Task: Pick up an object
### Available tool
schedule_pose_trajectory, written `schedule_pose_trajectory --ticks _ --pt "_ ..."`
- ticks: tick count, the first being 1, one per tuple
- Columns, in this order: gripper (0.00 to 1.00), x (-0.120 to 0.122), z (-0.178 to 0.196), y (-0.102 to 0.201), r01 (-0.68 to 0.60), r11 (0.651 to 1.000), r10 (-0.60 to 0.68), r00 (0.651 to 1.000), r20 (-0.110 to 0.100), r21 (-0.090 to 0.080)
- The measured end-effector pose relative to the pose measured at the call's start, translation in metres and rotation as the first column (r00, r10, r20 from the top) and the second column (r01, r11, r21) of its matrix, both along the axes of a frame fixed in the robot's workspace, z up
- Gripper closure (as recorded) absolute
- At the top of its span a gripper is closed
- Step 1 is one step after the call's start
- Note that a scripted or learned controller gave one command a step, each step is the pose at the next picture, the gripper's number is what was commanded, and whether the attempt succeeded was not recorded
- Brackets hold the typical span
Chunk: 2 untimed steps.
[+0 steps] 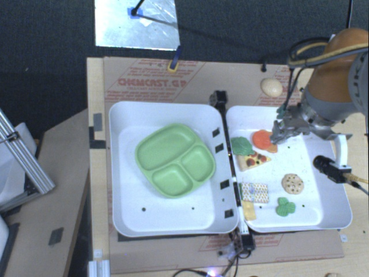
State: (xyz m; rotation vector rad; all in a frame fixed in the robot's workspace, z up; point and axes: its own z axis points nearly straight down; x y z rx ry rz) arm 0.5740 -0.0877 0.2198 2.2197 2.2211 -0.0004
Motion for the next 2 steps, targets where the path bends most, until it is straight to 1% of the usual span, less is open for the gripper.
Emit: schedule_pose_trajectory --ticks 1,2 --pt "1.00 0.005 -0.002 0.015 -0.005 1.000 0.005 1.000 0.001 0.001" --pt "1.00 -0.004 0.015 0.012 -0.002 1.000 0.002 1.000 0.002 0.001"
